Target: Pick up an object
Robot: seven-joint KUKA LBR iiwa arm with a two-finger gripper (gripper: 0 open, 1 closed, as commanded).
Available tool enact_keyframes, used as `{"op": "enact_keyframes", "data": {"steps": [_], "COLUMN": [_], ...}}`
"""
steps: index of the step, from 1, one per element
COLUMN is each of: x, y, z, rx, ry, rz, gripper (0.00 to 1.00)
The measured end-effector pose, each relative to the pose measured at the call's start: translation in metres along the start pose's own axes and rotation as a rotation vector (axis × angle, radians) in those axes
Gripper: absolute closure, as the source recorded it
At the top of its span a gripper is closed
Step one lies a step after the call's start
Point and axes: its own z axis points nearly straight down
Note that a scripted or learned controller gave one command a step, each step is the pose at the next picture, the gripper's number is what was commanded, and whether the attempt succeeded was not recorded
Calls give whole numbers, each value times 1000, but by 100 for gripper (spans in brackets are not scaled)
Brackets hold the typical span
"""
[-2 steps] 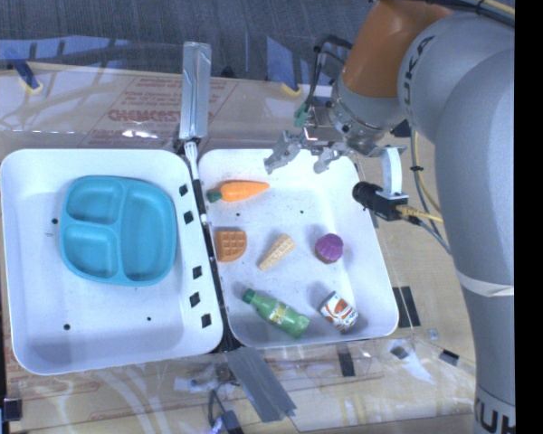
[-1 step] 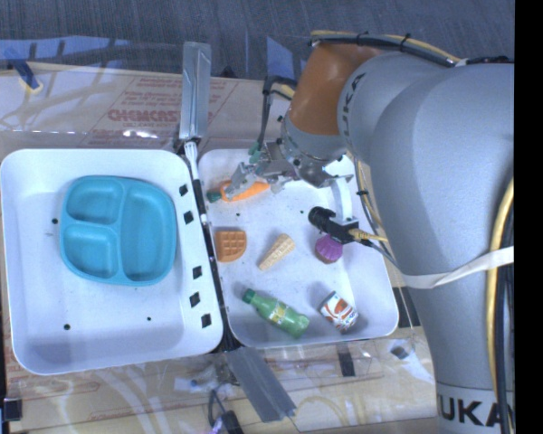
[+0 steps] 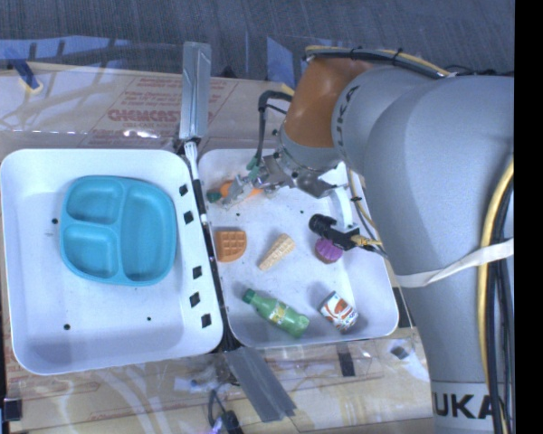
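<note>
two white bins sit side by side; gripper [image 3: 244, 186] low at right bin's [image 3: 380, 319] far-left corner, touching carrot [image 3: 224, 190]; finger spread unclear.

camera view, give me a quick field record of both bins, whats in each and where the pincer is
left bin: blue divided plate
right bin: waffle, ice cream cone, green bottle, small can, purple item, orange item
pincer: over the right bin's far left corner, beside the orange item
pincer finger state: cannot tell
arm: reaches in from the right, covering the right bin's far right part
</note>
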Motion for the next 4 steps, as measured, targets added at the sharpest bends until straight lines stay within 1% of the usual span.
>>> {"op": "enact_keyframes", "data": {"steps": [1,2,3,4], "x": [-23,-23,-23,-44], "y": [-84,-83,-83,-10], "z": [0,-9,-8,0], "rx": [-3,-1,-1,-3], "ry": [-1,-1,-1,-2], "rz": [-115,-119,-120,80], "gripper": [0,100,0,0]}}
